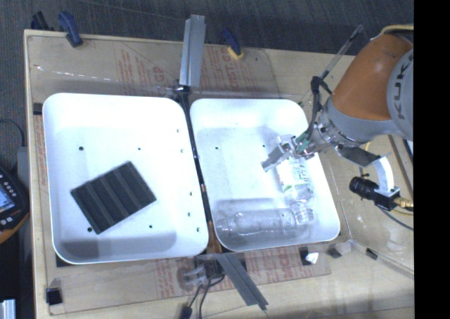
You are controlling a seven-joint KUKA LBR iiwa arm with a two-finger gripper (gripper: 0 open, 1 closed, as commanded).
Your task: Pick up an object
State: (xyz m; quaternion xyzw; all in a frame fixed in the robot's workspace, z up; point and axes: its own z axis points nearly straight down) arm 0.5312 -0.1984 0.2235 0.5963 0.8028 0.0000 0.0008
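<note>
In the left bin (56,128) we see a dark ridged pad (113,196) lying flat. In the right bin (232,117), a clear plastic bottle (256,221) lies along the near wall, with a smaller clear bottle (295,183) beside it. The gripper (280,155) hangs just above that smaller bottle; we cannot tell its opening.

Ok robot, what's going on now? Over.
Hand low in right bin, over small bottle. Big bottle lying along front wall. Black pad in left bin.
</note>
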